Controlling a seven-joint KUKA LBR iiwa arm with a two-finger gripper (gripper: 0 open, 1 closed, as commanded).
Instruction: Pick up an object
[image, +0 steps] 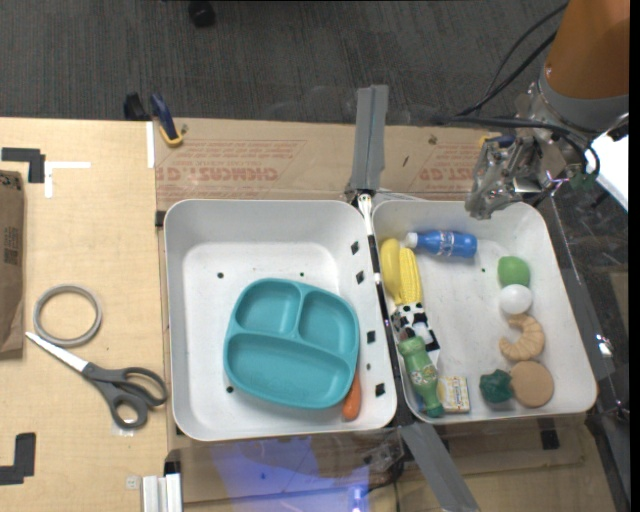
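Objects for picking lie in the right bin (560, 300): a glossy blue bottle (445, 243), ridged yellow corn (403, 275), a smooth white egg (516, 299). The metal gripper (492, 190) hovers over that bin's far rim, holding nothing; how its grasp is set cannot be told. Beyond the bin's left wall sits a teal compartment plate (292, 343).

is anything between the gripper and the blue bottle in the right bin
Nothing visible. The gripper hangs over the right bin's top rim, and the blue bottle lies just below and to its left, with bare bin floor between. The corn lies beyond the bottle.
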